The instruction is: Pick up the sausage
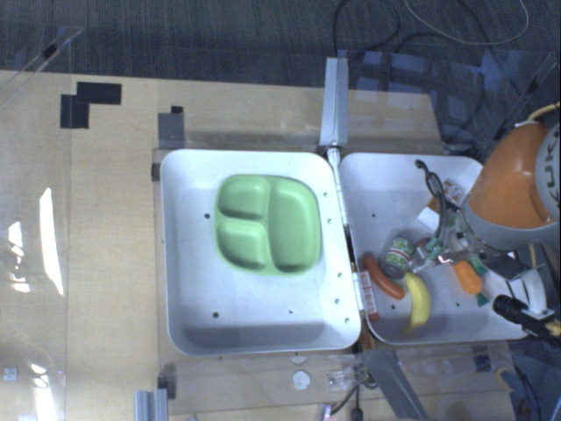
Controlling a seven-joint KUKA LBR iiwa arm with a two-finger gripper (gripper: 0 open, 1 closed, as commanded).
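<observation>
Camera view: the sausage (384, 277) lies lower right of centre, touching the banana (418, 301), beside a can (400, 253). The gripper (441, 251) hovers near; its opening is unclear. It may snag those neighbours.

Red-brown sausage (384, 277) — yellow banana (418, 301), green plate (267, 223), white bins (188, 261)

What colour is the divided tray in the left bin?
Pale green tray, clear in the camera view.
</observation>
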